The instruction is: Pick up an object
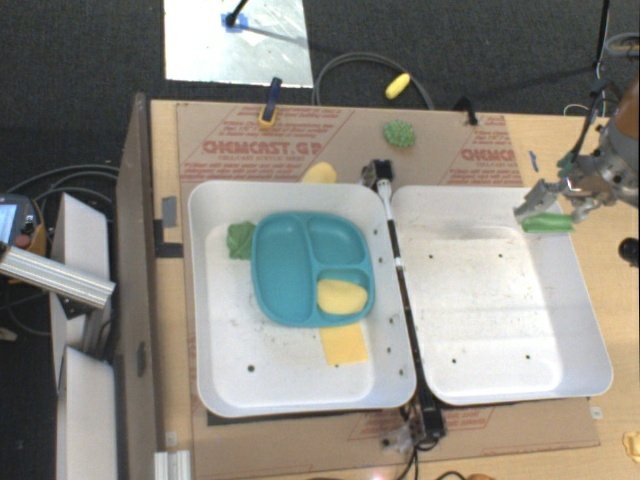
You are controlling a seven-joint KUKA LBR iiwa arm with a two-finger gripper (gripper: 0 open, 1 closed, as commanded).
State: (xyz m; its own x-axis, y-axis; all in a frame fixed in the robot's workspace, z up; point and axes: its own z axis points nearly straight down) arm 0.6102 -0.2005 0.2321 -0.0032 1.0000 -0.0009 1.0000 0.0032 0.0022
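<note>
The gripper [553, 206] hangs over the far right corner of the right bin [500, 368], its fingers closed on a small green stick-shaped object [548, 224] that lies crosswise beneath them. The arm [615, 163] reaches in from the right edge, wrist angled down and leftward toward the bin's rim.

High slanted view over both bins [400, 268]

A robotics lab is showing itself here: loose cables [60, 183] are trailing left of the bins [205, 268], which are sitting on a cardboard-covered bench [250, 138].
</note>
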